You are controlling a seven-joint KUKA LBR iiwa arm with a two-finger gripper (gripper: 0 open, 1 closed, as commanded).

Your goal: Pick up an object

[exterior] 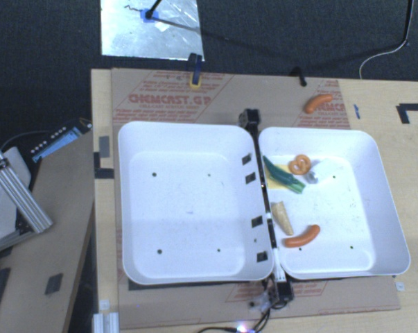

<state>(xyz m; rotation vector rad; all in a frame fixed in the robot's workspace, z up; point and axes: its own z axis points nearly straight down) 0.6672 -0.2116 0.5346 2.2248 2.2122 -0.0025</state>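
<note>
Checking pincer state: can't tell, released or clenched. Nothing visibly grasped.

All places relative to the right bin (pixel 375 186):
- Inside, far-left part: orange pretzel (pixel 300 164), green pod (pixel 283 176) just beside it toward the left wall, small grey piece (pixel 310 177) just near-side of the pretzel.
- Inside, near-left part: beige cone (pixel 283 217) close to the left wall, orange sausage (pixel 302 236) just nearer and right of the cone, apart from it.
- Outside, beyond the far rim: second orange sausage (pixel 318 103) lying on the cardboard sheet (pixel 160 96).
- Touching its left wall: left bin (pixel 188 207), black clips (pixel 250 178) along the shared seam.
- Well beyond the far-left: foil sheet (pixel 152 19) on the dark floor.
</note>
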